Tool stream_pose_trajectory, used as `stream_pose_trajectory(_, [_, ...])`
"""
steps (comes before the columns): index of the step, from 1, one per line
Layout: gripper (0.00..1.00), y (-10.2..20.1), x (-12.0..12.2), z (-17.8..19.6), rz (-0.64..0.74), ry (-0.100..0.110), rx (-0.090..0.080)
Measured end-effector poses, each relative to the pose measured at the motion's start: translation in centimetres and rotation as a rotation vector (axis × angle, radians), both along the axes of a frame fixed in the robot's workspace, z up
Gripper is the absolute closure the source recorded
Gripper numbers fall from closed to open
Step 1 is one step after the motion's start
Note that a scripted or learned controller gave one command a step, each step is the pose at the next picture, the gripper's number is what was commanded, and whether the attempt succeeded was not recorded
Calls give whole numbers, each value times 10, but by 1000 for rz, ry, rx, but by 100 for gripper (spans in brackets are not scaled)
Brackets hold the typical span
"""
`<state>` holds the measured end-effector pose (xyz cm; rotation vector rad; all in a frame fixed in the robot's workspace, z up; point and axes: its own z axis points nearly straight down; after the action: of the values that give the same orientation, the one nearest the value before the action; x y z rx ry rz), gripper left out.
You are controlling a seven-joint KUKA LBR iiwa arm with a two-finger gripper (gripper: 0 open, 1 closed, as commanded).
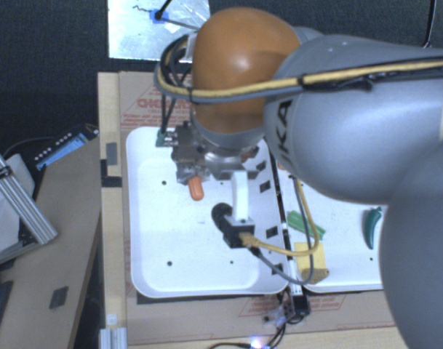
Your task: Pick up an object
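My gripper (193,174) hangs low over the back middle of the left bin (163,267), mostly hidden under the orange wrist band and the grey arm. A small orange object (197,189) pokes out just below the gripper's metal end. Whether it lies on the bin floor or is gripped I cannot tell.
The right bin (348,275) holds a green strip-like piece (306,222), a teal curved object (372,225) and a tan block (317,267) by its front left corner. The big arm covers most of that bin. A foil sheet (145,17) lies behind the bins.
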<state>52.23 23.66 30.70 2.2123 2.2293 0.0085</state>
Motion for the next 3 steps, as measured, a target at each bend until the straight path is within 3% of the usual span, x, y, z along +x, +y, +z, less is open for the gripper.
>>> stream_pose_trajectory(1, [100,-2,11,45,-2,2,-2])
stream_pose_trajectory(2, [100,-3,-22,40,-3,6,-3])
stream_pose_trajectory(3, [100,-2,-36,77,-1,2,-1])
